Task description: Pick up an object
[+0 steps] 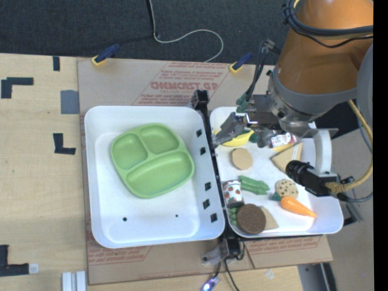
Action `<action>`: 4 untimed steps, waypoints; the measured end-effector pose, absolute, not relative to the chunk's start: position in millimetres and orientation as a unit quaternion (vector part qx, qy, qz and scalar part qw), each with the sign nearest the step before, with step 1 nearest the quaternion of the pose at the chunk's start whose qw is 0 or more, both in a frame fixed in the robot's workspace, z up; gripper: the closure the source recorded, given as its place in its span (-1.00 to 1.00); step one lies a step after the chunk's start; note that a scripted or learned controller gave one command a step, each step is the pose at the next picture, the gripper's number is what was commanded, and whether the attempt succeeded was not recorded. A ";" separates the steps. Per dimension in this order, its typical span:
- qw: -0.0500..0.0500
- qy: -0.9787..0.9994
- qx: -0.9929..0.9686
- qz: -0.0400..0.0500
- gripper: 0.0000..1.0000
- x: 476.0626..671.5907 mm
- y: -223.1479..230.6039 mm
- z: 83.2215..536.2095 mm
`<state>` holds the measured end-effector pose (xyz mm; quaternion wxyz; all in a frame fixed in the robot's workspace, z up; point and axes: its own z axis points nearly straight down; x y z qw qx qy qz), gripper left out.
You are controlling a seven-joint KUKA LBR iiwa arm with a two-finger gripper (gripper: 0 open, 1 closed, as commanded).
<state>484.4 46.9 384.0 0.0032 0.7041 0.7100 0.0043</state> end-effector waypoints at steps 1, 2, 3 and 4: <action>-0.004 0.707 0.707 -0.004 -1.00 481.8 62.7 208.9; -0.003 0.708 0.706 -0.002 -1.00 482.1 107.6 92.7; 0.002 0.710 0.705 0.003 -1.00 554.9 205.7 232.9; 0.001 0.709 0.706 0.001 -1.00 638.0 234.9 283.0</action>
